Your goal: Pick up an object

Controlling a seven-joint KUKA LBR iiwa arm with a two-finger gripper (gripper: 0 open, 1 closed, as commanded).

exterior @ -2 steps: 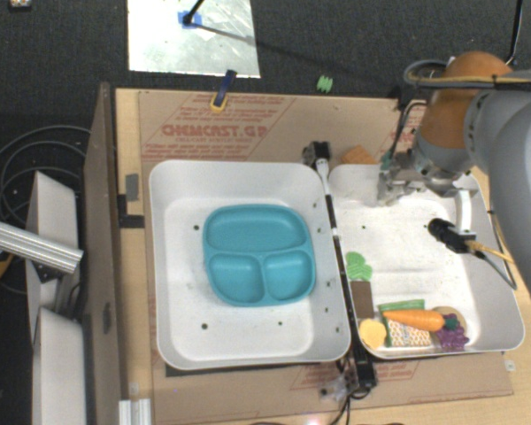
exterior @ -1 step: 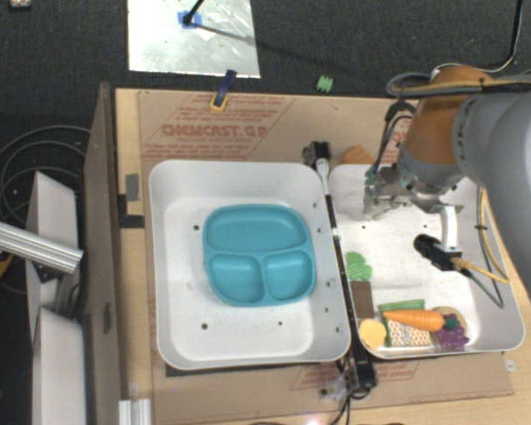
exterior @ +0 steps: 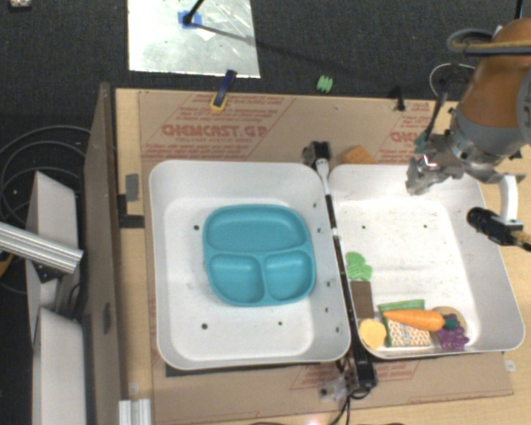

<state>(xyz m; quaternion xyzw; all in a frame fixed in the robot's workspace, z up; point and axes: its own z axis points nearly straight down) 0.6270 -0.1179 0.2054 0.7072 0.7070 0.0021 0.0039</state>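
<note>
My gripper [exterior: 422,179] hangs over the far edge of the right bin [exterior: 425,237], with nothing seen in it. The loose objects lie clustered at that bin's near side, well away from the gripper. Among them are an orange carrot [exterior: 416,320], purple grapes [exterior: 453,335], a yellow round piece [exterior: 373,332], a green strip [exterior: 400,305], a brown block [exterior: 363,299] and a small green leafy piece [exterior: 357,266] by the divider.
The left bin [exterior: 181,237] holds a blue divided plate [exterior: 258,253]. An orange piece [exterior: 357,155] lies on the cardboard just beyond the right bin's far rim. Bare floor fills the middle and far part of the right bin.
</note>
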